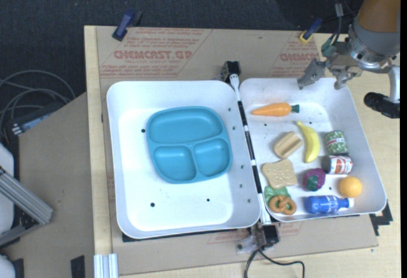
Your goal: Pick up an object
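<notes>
The right bin [356,114] is crowded at the near end, where the bread slice [280,173], pretzel [282,204], blue bottle [325,204], orange [350,187], purple fruit [314,179] and two small cans [336,152] sit close together with only thin gaps between them. The far end is mostly bare white floor, with just the carrot [274,110] lying across it. In the left bin [127,162] the big blue tray [189,144] takes up the middle, but there is bare room all around it.
</notes>
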Robot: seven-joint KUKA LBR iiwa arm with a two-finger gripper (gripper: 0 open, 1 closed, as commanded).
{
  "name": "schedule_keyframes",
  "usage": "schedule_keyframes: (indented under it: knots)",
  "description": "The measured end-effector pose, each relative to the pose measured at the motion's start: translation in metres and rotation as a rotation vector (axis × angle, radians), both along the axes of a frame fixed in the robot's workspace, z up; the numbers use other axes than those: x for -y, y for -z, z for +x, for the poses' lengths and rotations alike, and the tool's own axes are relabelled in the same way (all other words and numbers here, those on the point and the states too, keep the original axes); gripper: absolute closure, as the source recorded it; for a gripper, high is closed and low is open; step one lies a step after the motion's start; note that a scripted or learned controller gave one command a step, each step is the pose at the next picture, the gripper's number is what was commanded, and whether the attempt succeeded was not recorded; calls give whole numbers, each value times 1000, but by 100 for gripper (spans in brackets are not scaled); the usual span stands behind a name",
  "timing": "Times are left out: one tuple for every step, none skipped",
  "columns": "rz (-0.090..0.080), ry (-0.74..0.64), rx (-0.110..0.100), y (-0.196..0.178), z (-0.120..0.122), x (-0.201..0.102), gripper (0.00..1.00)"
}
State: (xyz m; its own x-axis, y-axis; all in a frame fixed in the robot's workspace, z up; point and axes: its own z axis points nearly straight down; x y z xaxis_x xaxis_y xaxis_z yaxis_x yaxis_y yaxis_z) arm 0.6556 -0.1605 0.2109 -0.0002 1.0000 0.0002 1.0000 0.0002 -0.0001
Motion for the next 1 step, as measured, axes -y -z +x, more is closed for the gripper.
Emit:
schedule_keyframes:
  knots:
    - [0, 1, -2, 82, -33, 38, 0]
